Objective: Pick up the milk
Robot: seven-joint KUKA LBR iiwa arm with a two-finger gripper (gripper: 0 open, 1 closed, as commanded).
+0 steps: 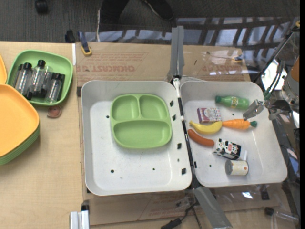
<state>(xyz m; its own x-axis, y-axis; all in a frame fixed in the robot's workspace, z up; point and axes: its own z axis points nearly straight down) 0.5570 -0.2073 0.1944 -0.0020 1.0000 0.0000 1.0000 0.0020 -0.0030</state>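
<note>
The milk [228, 149], a small black-and-white cow-print carton, lies on its side in the right bin [267, 173], toward the near half. A sausage [201, 138] lies just beside its left end, and a grey-and-cream can [237, 167] sits just beside its near right corner. Farther back are a banana [206, 126], a carrot [236, 124], a purple carton [209, 114] and a green bottle [232, 101]. The left bin [95, 171] carries a green divided plate [141, 120].

The pincer [254, 109] hangs at the right bin's right side, above the carrot's tip, well apart from the milk; whether it is spread or closed I cannot tell, and nothing is seen clamped in it.

The risks come mostly from crowding. A descent slightly off to the near right would likely strike the can and roll it; off to the left, it could nip the sausage instead. The carton lies flat and at a slant, so a pincer not turned to match its narrow width may straddle nothing or push it sliding across the smooth bin floor. A path straight from here also passes low over the carrot.
</note>
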